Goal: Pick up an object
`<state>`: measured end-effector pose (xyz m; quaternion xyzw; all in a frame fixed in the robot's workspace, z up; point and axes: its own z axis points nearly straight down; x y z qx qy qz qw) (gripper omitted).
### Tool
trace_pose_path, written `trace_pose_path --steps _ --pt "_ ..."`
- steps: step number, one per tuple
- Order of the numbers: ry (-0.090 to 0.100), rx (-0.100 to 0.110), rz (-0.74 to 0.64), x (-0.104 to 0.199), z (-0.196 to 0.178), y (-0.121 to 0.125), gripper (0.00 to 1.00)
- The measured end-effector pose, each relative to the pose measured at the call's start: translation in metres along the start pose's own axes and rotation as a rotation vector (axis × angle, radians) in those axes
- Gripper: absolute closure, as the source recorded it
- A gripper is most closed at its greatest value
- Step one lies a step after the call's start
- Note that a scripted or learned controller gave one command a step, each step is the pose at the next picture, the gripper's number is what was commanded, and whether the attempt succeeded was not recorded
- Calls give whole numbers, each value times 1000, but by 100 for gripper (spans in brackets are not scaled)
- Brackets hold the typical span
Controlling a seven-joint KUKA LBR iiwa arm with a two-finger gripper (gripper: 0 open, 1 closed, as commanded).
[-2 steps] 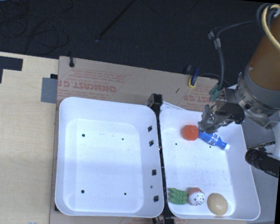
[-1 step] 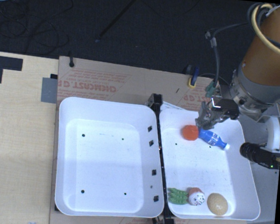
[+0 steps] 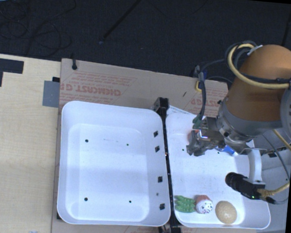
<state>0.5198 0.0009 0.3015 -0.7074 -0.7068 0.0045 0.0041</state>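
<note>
Three small objects are seen lined up along the near wall of the right bin, well below the hand in the camera view and a little to its right: a green leafy piece, a small white ball with coloured spots just beside it, and a tan egg-shaped object at the far end of the row. The hand is held over the upper part of the same bin, apart from all three, and nothing is seen between its fingers; whether they are spread or pressed together cannot be told from this view. All three objects are judged to be light. The tan object is likely smooth and rounded, so it could slip unless taken across its narrow middle. The green piece looks soft and irregular and should yield to a pinch across its body. The spotted ball is best taken across its widest part, though its neighbours leave little room.
</note>
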Motion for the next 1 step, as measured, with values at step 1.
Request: trace_pose_path --steps 1 --pt "0 -8 2 -1 -5 1 0"
